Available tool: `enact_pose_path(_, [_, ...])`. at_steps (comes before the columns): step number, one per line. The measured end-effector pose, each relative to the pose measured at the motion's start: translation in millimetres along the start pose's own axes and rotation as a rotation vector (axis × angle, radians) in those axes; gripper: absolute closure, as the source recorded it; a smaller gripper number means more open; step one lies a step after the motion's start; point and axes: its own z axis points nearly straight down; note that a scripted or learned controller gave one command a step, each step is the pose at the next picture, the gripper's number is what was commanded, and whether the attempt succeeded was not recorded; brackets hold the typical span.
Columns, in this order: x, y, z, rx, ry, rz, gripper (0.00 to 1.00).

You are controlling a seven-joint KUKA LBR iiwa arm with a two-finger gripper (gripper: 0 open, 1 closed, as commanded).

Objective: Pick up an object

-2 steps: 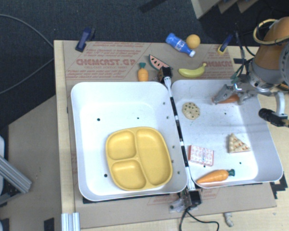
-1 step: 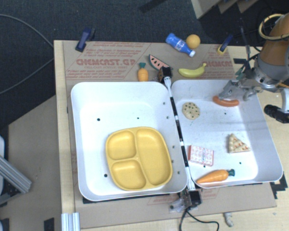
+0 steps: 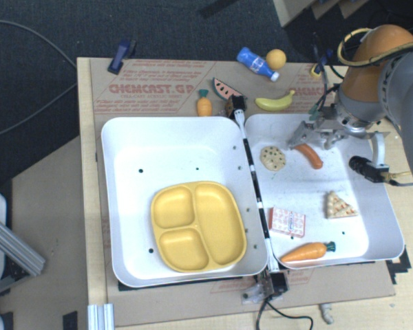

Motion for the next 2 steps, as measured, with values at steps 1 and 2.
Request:
enact_pose_path(1, [-1.2, 0.8, -11.5, -0.004, -0.002, 0.001, 1.00])
enact_pose_path(2, [52.7, 0.2, -21.5, -0.001, -0.001, 0.001, 1.00])
